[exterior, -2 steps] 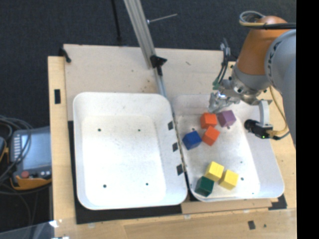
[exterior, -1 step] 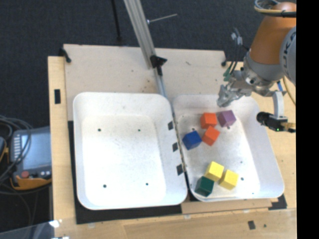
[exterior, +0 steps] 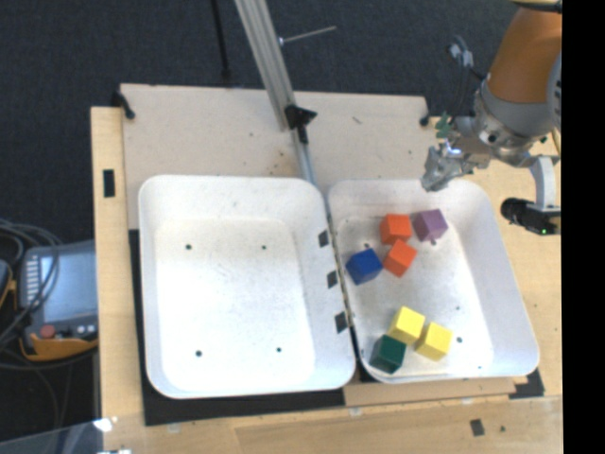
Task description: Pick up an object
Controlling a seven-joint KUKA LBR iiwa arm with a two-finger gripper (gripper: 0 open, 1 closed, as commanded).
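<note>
camera view: right bin (exterior: pixel 501 282), seven blocks (exterior: pixel 398 256)

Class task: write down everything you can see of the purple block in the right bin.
The purple block is a small, matte, plain-faced cube, its material unclear. It sits slightly turned on the floor of the right bin, near the far wall. An orange block lies close at its left; whether they touch is unclear. The gripper hangs above the bin's far rim, apart from the block.
</note>
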